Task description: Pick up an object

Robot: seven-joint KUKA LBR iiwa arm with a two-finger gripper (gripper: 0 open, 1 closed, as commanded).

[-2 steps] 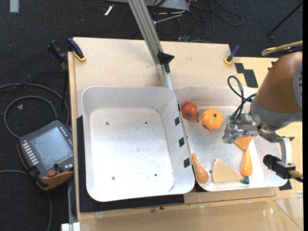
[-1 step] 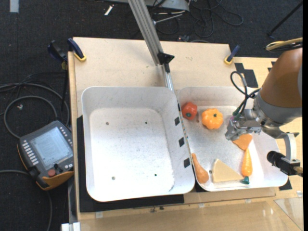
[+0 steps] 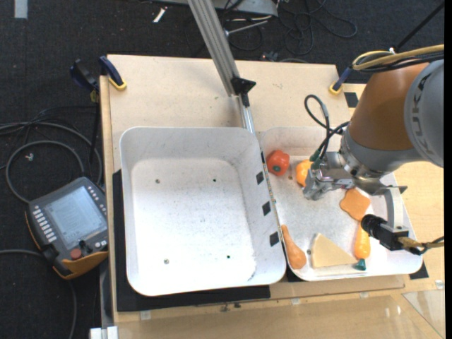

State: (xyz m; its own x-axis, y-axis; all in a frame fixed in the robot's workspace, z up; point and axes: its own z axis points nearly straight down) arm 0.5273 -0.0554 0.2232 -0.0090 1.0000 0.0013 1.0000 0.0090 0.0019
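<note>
The arm's claw (image 3: pixel 316 187), its grip impossible to tell, hangs low in the right bin (image 3: pixel 332 272) beside an orange ball (image 3: pixel 302 173), with a tomato (image 3: pixel 277 162) just left.

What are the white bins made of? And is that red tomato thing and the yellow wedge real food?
The bins look like thin moulded plastic: smooth, matte white, with rounded corners and a lipped rim. The tomato seems to be toy plastic: even red colour and a slight shine. The wedge looks like toy cheese, pale and flat-faced; plastic or foam, hard to tell.
</note>
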